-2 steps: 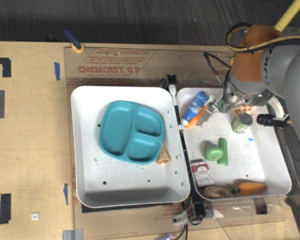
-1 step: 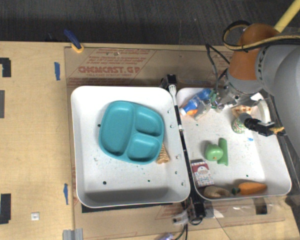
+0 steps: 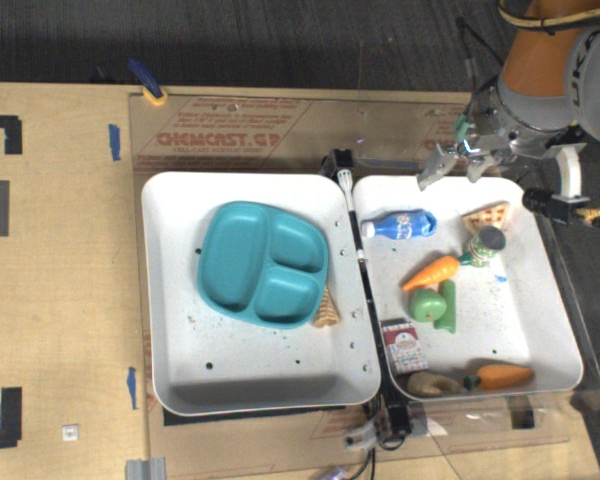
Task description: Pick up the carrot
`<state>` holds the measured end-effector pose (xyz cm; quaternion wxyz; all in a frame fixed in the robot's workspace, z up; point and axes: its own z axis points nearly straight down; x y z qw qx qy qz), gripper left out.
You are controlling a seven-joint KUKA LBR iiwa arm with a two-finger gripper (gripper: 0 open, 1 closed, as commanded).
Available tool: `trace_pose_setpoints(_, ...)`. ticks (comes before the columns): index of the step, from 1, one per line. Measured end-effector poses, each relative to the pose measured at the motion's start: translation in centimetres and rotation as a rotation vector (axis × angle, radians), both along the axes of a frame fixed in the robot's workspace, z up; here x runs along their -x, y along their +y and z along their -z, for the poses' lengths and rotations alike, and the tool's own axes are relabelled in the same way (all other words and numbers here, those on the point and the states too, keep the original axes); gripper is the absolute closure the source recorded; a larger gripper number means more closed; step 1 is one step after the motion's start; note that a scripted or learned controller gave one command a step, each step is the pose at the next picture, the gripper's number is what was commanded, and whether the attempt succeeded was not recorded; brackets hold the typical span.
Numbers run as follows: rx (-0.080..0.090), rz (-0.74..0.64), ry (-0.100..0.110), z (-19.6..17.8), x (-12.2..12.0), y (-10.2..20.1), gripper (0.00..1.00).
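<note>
carrot lying below-left of the tool, down inside the right bin

camera view: the tool (image 3: 452, 164) is hanging over the right bin's (image 3: 540, 363) far rim, its fingers spread open around nothing; the carrot (image 3: 431, 272) is resting mid-bin, long axis slanting up to the right, touching a green toy (image 3: 435, 304).

- Lying in the right bin (image 3: 550, 298): a carrot (image 3: 432, 271), touching a green pepper (image 3: 433, 304) just below it.
- Hovering over that bin's far rim, holding nothing: the gripper (image 3: 450, 163).
- Sitting in the left bin (image 3: 170, 268): a teal divided plate (image 3: 263, 263).
- Resting near the carrot: a blue bottle (image 3: 400, 226), a pizza slice (image 3: 487, 215).
</note>
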<state>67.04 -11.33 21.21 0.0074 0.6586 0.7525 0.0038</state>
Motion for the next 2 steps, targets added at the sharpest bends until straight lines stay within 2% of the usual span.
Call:
trace_pose_setpoints(1,-0.004,-0.008,0.026,8.1,10.3,-2.0,0.00)
trace_pose_setpoints(2,-0.002,-0.032,0.011,11.7,9.4,0.2,0.00)
